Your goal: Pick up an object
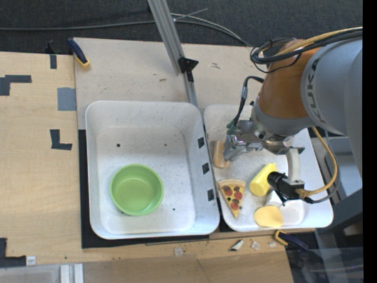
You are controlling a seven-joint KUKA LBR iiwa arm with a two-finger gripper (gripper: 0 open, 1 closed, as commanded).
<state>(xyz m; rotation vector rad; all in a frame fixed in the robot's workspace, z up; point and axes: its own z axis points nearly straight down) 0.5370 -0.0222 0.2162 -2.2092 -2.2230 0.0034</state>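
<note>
The gripper [231, 149] hangs over the upper left part of the right bin [315, 220], at the end of the grey arm [330, 81] with its orange band [283, 96], which enters from the right side of the camera view. Its metal tip points down and to the left; whether it is spread or closed cannot be told from this angle, and nothing can be seen held in it. Just beside the tip, on its left and slightly below, a small tan object [219, 155] stands against the bin's left wall, upright or nearly so; whether the gripper touches it cannot be told. Below the gripper lies a toy pizza slice [232, 196], its point directed toward the near edge of the bin, apart from the tip. To the right of the slice, a yellow cylinder-like piece [261, 180] lies tilted, and a rounded yellow object [269, 216] rests near the bin's near rim; a black fitting [283, 187] on a cable of the arm overlaps the space between them. The left bin [97, 119] holds a green bowl [137, 189], upright, in its near left part, well apart from the gripper. A slanted metal pole [171, 34] crosses the upper part of the view above the bench [35, 175].
</note>
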